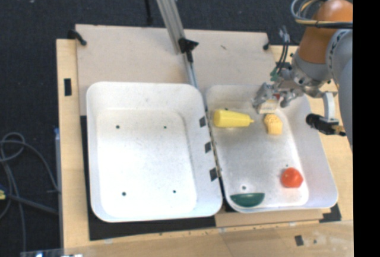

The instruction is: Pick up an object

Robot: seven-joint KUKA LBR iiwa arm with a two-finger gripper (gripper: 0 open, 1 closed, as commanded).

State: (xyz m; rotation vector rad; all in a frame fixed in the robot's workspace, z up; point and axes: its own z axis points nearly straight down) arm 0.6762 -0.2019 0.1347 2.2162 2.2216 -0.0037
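The right bin (312, 161) holds a yellow wedge-shaped object (230, 119) near its left wall, a small yellow lump (273, 124) to its right, a red ball (291, 178) near the front, and a dark green bowl-like piece (247, 199) at the front rim. My gripper (270, 100) hangs over the back of the right bin, just above and behind the small yellow lump. Nothing shows between its fingers.
The left bin (148, 149) sits beside the right one, with dark clips (208, 146) along the shared edge. A slanted metal pole (169, 6) rises from the back of the bench. Cables (18, 155) lie on the floor at the left.
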